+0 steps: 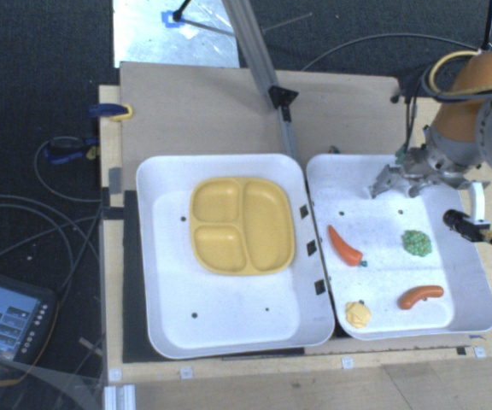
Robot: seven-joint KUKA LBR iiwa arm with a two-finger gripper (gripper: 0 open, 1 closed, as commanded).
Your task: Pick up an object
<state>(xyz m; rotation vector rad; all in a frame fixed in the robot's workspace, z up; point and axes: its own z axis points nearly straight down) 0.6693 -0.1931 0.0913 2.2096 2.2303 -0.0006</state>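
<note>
The right bin point(477, 310) holds several toy foods. A red-orange carrot-like piece point(344, 246) lies near its left wall and a green broccoli clump point(416, 243) right of centre. An orange sausage point(420, 296) and a small yellow lump point(358, 314) lie near the front. My gripper point(393, 186) hangs over the bin's back part, above and behind the broccoli. Its fingers are spread open with nothing between them. The arm's orange band point(477, 79) is at the upper right.
A yellow three-compartment plate point(242, 225) rests in the left bin point(169, 314). A grey slanted pole point(254, 41) ends at the bench behind the bins. A black cable end point(464, 223) hangs over the right bin's right side.
</note>
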